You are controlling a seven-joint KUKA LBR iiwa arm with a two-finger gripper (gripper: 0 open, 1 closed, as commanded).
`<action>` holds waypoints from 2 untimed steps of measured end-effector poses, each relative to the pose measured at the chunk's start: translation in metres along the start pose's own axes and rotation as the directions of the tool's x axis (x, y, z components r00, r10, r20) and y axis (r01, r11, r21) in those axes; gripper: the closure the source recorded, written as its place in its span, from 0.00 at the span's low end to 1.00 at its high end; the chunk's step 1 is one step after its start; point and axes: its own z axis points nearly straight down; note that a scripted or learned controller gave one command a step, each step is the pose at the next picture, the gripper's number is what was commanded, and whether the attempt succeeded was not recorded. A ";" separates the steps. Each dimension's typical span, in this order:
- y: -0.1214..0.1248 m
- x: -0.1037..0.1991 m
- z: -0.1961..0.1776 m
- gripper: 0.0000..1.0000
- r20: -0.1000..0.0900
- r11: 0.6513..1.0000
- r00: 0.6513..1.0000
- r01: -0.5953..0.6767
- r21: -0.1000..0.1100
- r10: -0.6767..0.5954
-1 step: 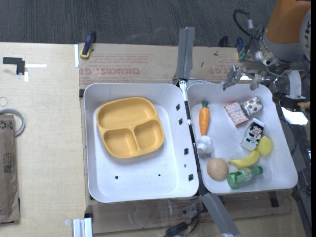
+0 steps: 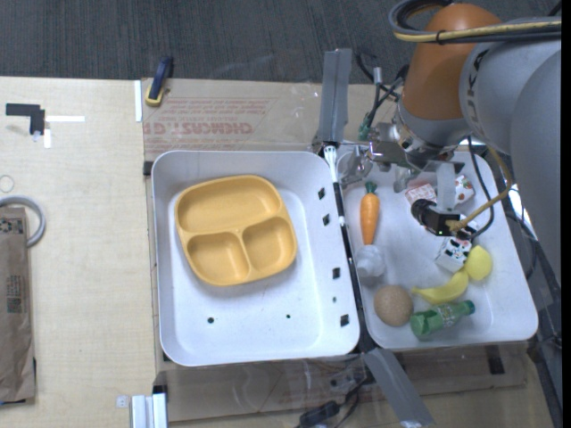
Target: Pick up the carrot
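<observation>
The carrot (image 2: 369,217) lies in the right bin (image 2: 500,328), close to the bin's left wall and near its far end. It is orange with a small green top. The green top points away, toward the far side of the table (image 2: 71,194), and the thin tip points toward the near side. So its long line runs from far to near, almost straight along the wall between the two bins.

The gripper (image 2: 393,154) hangs under the arm's orange band, over the far end of the same bin. The carrot is just beside it, a little toward the near side and a bit to the left in the picture. Wires and metal parts crowd that spot, so I cannot tell if the gripper is opened up or squeezed. Nothing orange shows inside it, and the carrot rests flat on the bin floor, so it looks like the carrot has not been picked up yet.

To get it, I think the gripper needs only a short move toward the near side, then down, and should pinch across the carrot's fat middle.

A white crumpled thing (image 2: 369,259) sits right past the carrot's tip. A brown ball (image 2: 392,304) and a banana (image 2: 442,288) lie further on. The yellow tray (image 2: 235,228) sits in the left bin (image 2: 178,328), well apart.
</observation>
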 end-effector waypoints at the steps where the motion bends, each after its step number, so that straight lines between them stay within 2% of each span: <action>1: 0.011 -0.078 0.061 0.00 0.000 0.995 0.995 -0.096 0.000 0.096; 2: 0.030 -0.091 0.089 0.00 -0.007 0.945 0.945 -0.328 -0.014 0.328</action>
